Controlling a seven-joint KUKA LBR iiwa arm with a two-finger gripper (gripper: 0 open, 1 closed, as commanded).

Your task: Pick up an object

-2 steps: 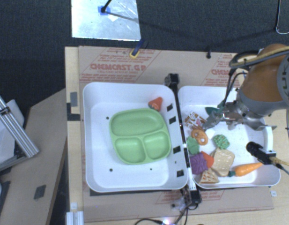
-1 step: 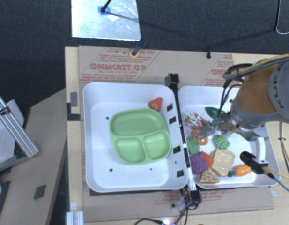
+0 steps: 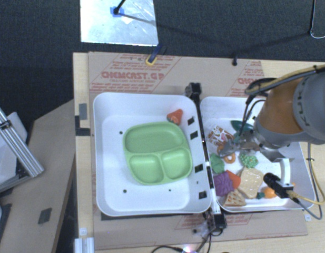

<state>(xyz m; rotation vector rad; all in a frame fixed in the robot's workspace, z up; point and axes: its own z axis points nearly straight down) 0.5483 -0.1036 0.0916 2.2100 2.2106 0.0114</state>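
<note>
Gripper (image 3: 237, 144) low in right bin (image 3: 295, 154), right of frame centre, just above small orange ring (image 3: 230, 158). Finger spread impossible to tell. Purple piece (image 3: 222, 183) lower left, apart.

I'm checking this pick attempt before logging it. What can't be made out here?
- Gripper, camera view: fingers too small and blurred against the toys to read.
- Right bin: the arm covers its far right part.
- Green toy: partly under the wrist.
</note>
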